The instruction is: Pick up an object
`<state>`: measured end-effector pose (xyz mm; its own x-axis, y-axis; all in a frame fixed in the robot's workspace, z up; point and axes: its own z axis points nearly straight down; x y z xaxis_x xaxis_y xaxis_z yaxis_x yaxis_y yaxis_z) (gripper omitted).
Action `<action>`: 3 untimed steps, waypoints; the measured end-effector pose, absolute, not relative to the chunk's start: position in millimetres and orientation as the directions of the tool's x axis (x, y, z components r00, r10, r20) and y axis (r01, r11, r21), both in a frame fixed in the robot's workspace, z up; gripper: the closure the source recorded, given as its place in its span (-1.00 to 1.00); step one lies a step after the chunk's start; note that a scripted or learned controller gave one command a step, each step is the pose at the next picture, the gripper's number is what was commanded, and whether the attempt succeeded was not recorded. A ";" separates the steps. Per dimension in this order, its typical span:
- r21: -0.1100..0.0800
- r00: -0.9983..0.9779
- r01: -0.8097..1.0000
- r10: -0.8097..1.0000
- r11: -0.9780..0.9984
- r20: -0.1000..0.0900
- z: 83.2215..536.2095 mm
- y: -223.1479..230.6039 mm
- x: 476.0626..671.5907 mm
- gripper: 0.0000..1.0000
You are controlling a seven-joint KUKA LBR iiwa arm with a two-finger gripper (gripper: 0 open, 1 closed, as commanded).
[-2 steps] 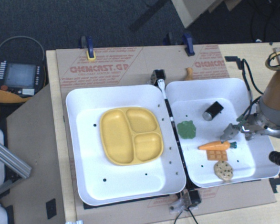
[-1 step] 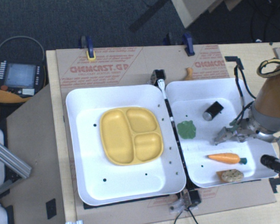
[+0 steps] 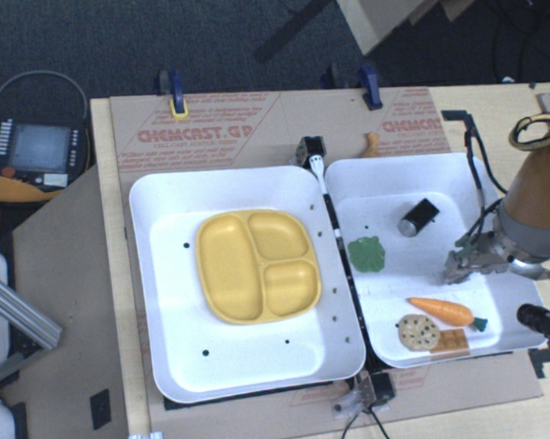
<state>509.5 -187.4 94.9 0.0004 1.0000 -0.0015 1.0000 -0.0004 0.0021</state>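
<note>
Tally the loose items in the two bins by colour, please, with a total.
Yellow: 1, divided plate
Green: 1, leafy piece
Black: 1, cylinder
Orange: 1, carrot
Tan or brown: 2, cookie and cracker
Total: 6

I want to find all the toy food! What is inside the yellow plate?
The yellow divided plate in the left bin shows three compartments with no food. The toys lie in the right bin: broccoli, carrot, cookie, cracker, black cylinder. Under the plate is hidden.
</note>
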 end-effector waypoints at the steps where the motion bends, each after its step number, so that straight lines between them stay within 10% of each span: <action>1: 0.006 0.000 1.000 1.000 0.000 -0.003 155.9 -188.9 503.9 1.00; 3: -0.003 0.000 1.000 1.000 0.000 0.001 201.7 -186.7 504.7 1.00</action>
<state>504.7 -186.7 201.7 0.0003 1.0000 0.0008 1.0000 -0.0003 -0.0026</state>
